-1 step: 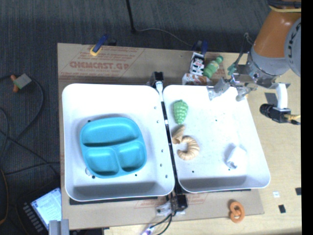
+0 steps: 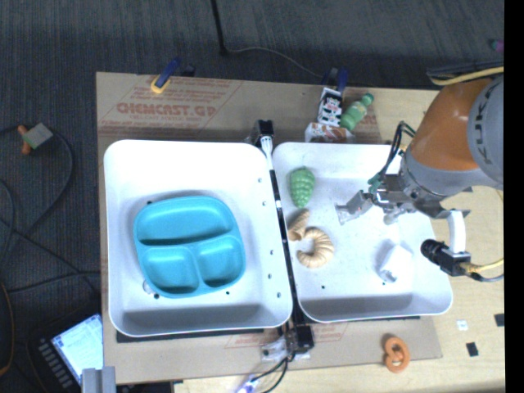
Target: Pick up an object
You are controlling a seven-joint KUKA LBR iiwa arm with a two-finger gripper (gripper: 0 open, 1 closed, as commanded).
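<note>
Dark carpet surrounds a wooden bench bearing two white bins. From above, the gripper is seen lowered into the right bin, its fingers seemingly spread, nothing between them. A green toy and a tan pretzel-like toy lie just beyond its tip, within reach. Farther off, a blue divided tray sits in the left bin.
</note>
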